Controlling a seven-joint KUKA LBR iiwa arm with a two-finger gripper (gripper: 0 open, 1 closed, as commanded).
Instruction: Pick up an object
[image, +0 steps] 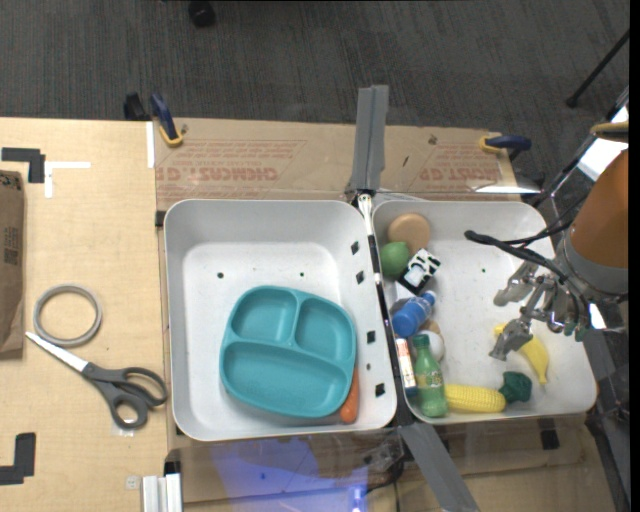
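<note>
- Camera view, right bin (480, 215): the candidate objects are lying here, most of them crowding its left wall and front edge.
- Along that left wall, from back to front, are sitting a tan ball (409, 228), a green ball (396, 257), a black-and-white block (423, 267), a blue bottle (411, 314) and a green bottle (428, 374).
- A corn cob (474, 399) is lying along the front edge of the right bin, with a dark green piece (517, 386) just beside its right end.
- A banana (536, 357) is lying near the right bin's front right corner, behind the dark green piece.
- The gripper (512, 334) is hanging over the right part of the right bin, just left of the banana; its fingers are appearing spread apart, with nothing showing between them.
- The arm's orange band (606, 225) is showing beyond the right bin's right wall.
- The left bin (200, 240), touching the right bin's left wall, is holding a teal divided plate (290, 350), with a carrot (349, 400) against the plate's front right rim.
- Well left of the right bin, beyond the left bin, scissors (105, 378) and a tape roll (67, 313) are lying on the bench (90, 230).
</note>
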